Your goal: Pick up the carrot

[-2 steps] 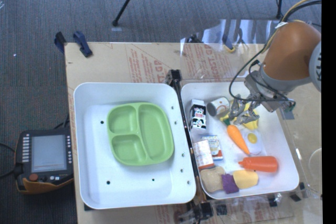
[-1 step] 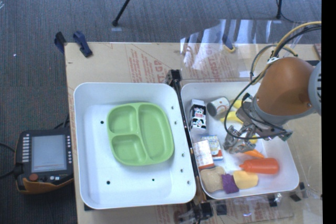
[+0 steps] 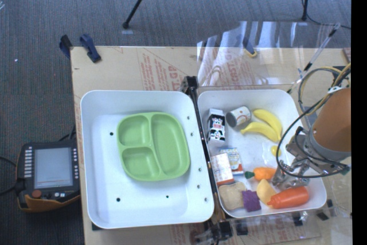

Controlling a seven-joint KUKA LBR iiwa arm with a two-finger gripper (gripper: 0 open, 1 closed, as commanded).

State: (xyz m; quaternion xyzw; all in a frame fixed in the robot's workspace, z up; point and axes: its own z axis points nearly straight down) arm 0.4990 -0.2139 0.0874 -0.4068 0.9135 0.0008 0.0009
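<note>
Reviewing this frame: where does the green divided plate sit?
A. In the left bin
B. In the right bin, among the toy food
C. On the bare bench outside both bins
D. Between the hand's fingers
A. The green divided plate lies flat in the left bin, apart from the toy food in the right bin.

Carrot (image 3: pixel 265 173) tip behind the hand (image 3: pixel 287 178)

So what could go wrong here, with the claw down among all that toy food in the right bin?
The gripper sits in a tight cluster. The small carrot touches a yellow piece, and a bigger orange-red vegetable lies just below, so the gripper might close on the wrong item or take two at once. It could also nudge the carrot aside instead of catching it. And loose cables hang over the right bin, where they might snag.
</note>
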